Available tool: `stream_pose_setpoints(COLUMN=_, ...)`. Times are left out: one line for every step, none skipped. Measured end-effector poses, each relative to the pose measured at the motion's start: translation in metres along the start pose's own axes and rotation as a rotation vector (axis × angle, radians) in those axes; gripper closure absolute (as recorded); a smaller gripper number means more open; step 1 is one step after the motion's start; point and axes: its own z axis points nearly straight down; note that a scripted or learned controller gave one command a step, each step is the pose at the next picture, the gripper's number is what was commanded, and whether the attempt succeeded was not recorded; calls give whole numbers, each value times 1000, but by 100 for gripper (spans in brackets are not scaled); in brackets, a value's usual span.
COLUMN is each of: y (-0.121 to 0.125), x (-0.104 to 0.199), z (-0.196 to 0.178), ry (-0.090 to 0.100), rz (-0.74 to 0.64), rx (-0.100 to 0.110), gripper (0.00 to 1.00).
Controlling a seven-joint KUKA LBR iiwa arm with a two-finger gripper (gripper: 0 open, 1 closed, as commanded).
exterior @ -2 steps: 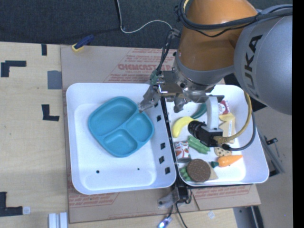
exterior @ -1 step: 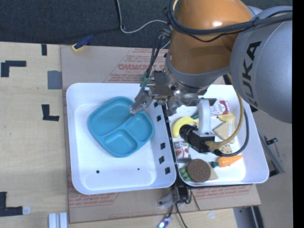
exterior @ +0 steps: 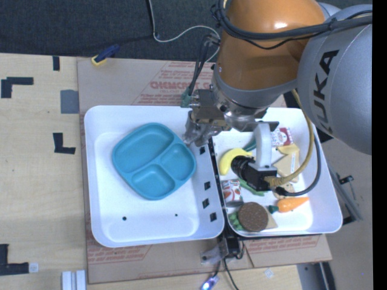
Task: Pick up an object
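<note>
We see the hand (exterior: 198, 127) low over the divider between the bins, just at the blue divided plate's (exterior: 154, 160) two o'clock edge, though we cannot tell its opening, and the plate lies flat in the left bin (exterior: 100, 180).

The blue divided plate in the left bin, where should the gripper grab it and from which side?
Probably by the raised outer rim of the blue divided plate, coming straight down from above. It lies flat on the floor of the left bin, so only the rim gives the fingers an edge to straddle. The lower-left edge looks best: it has bare bin floor around it and sits farthest from the gripper side's dividing wall.
</note>
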Motion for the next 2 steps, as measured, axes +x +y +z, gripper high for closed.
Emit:
stream_pose_setpoints(y=0, x=0, z=-9, ry=-1, rz=-1, rx=2, gripper=100)
stream_pose_setpoints(y=0, x=1, z=-19, ry=-2, rz=-2, rx=4, gripper=100)
